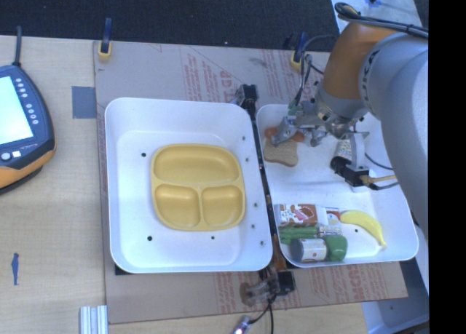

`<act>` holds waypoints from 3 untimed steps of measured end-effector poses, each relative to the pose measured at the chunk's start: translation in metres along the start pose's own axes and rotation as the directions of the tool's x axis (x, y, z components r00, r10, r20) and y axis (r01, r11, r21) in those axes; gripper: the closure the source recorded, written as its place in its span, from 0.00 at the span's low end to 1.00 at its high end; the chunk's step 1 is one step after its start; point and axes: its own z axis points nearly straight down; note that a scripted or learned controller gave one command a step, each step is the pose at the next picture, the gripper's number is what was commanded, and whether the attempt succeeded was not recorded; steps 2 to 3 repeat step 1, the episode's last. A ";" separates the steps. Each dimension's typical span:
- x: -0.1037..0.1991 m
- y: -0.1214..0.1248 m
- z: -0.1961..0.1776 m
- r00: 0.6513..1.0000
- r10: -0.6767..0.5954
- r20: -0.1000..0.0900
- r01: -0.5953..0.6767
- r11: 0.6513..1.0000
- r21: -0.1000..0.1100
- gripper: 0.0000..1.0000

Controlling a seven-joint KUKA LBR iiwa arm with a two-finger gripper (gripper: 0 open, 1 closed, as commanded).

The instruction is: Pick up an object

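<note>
Green bottle (pixel 314 243), carton (pixel 301 215) and banana (pixel 364 224) lie at the right bin's (pixel 397 201) near end. Farther back, the claw (pixel 297 129) hangs over a bread slice (pixel 281 153); its spread cannot be told. Left bin (pixel 124 180) holds a yellow tray (pixel 197 186).

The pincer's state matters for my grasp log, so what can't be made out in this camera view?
- Pincer: fingers too small and cluttered to judge, over the right bin.
- Orange thing beside the bread slice: mostly hidden by the pincer.
- Carton print: too small.
- Pendant: cut off at left edge.
</note>
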 end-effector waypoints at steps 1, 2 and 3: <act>-0.001 0.000 0.000 1.000 0.000 -0.001 0.000 1.000 0.000 0.00; -0.001 0.000 0.000 1.000 0.000 -0.001 0.000 1.000 0.000 0.00; -0.001 0.000 0.000 1.000 0.000 -0.001 0.000 1.000 0.000 0.00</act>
